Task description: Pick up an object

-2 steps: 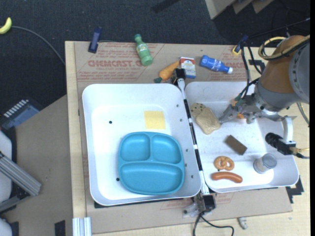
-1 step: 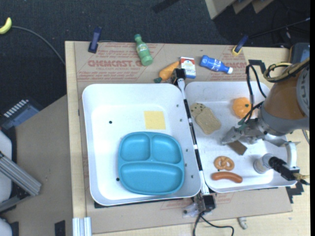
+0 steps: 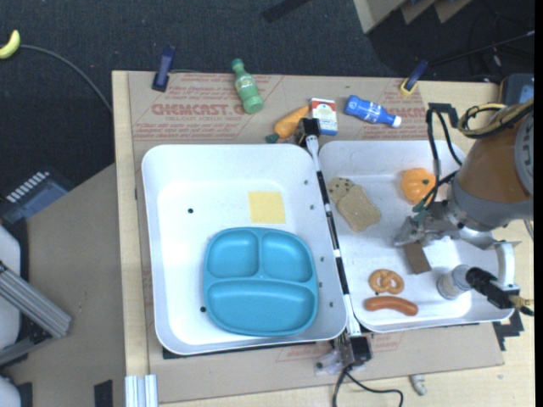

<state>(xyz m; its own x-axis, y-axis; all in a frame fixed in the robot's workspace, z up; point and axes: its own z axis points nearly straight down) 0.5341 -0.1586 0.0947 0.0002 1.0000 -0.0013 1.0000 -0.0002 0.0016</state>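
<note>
In the left bin (image 3: 170, 176), left of centre frame, a yellow cheese slice (image 3: 267, 206) lies above a blue divided plate (image 3: 259, 280); both look flat and hard to pinch. The right bin (image 3: 373, 155) holds a brown bread slice (image 3: 356, 206), a pretzel (image 3: 386, 281), a sausage (image 3: 391, 306) and an orange fruit (image 3: 417, 185). These seem light, rigid toys; the sausage's narrow middle offers a good hold. The gripper (image 3: 417, 234) hangs low at centre right over a small brown piece (image 3: 418, 259); whether its fingers are spread or closed I cannot tell. The arm (image 3: 501, 176) reaches in from the right edge, wrist bent downward.
</note>
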